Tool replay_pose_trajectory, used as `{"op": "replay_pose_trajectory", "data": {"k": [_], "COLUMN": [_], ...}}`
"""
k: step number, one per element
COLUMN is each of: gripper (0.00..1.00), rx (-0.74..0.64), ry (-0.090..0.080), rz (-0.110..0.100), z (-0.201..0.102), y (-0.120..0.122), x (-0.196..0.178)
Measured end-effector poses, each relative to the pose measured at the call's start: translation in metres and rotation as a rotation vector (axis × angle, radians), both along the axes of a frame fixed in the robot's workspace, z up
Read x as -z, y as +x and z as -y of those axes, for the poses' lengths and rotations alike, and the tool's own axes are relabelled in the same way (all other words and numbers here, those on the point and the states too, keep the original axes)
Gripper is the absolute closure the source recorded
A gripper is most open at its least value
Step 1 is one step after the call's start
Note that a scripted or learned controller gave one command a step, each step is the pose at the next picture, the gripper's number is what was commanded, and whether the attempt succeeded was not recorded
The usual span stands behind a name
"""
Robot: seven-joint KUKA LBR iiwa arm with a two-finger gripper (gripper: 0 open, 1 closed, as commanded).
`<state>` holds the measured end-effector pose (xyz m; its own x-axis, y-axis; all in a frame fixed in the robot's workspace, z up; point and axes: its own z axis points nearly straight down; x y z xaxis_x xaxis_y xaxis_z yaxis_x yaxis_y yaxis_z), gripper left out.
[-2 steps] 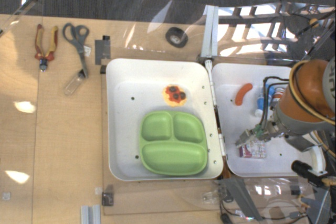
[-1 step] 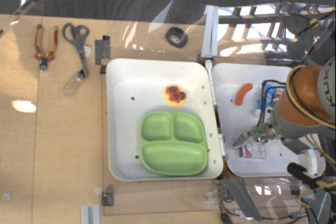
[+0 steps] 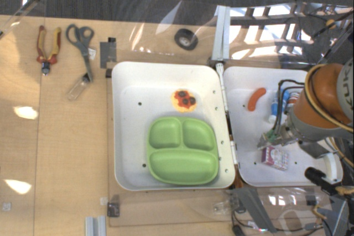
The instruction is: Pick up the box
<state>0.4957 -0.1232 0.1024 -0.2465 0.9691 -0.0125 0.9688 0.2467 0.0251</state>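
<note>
The box (image 3: 275, 158) is small, pink and purple with white print. It lies flat near the front of the right bin (image 3: 243, 119). My gripper (image 3: 272, 138) hangs low over the bin just behind the box, close to its far edge. The grey arm with its orange band (image 3: 326, 98) comes in from the right and hides the bin's right half. Whether the gripper touches the box I cannot tell.
An orange-red sausage (image 3: 255, 99) and a blue item (image 3: 275, 108) lie at the back of the right bin. The left bin (image 3: 127, 119) holds a green divided tray (image 3: 182, 150) and a small pizza toy (image 3: 185, 100). Pliers (image 3: 46, 48), scissors (image 3: 83, 50) and a tape roll (image 3: 186, 38) lie on the bench.
</note>
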Motion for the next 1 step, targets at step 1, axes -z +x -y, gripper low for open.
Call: {"op": "replay_pose_trajectory", "data": {"k": [1], "gripper": [0.0], "rx": [0.0], "ry": [0.0], "rz": [0.0], "z": [0.0001], "y": [-0.0001], "x": [0.0]}}
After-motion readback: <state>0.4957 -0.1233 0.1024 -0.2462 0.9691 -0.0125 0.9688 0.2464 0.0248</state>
